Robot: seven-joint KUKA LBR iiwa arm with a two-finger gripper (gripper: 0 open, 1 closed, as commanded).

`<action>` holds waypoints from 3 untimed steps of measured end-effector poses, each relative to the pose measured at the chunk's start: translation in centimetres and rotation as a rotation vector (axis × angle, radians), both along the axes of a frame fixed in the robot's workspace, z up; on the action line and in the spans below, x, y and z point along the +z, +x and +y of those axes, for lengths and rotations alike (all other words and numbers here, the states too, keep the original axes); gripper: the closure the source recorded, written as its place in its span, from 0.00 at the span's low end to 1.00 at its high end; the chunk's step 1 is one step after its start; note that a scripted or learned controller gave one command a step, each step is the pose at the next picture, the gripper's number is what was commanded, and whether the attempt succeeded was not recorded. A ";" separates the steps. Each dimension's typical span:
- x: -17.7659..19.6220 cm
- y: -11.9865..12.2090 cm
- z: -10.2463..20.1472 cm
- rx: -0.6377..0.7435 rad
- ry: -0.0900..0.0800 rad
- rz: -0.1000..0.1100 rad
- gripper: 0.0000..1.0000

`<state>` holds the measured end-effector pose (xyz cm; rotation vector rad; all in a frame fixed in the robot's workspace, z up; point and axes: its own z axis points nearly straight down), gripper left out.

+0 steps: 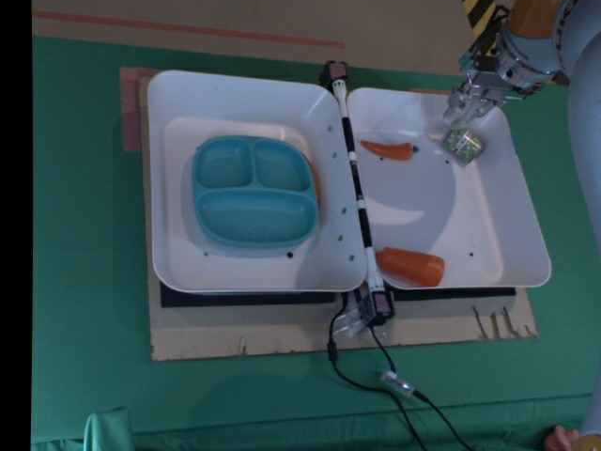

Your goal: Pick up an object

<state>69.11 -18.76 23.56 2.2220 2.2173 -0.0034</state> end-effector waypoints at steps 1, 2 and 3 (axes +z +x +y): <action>10.5 1.0 0.0 0.000 0.000 0.000 1.00; 8.1 -6.5 -0.1 -0.002 0.001 0.002 1.00; 5.2 1.0 0.0 0.000 0.000 0.000 1.00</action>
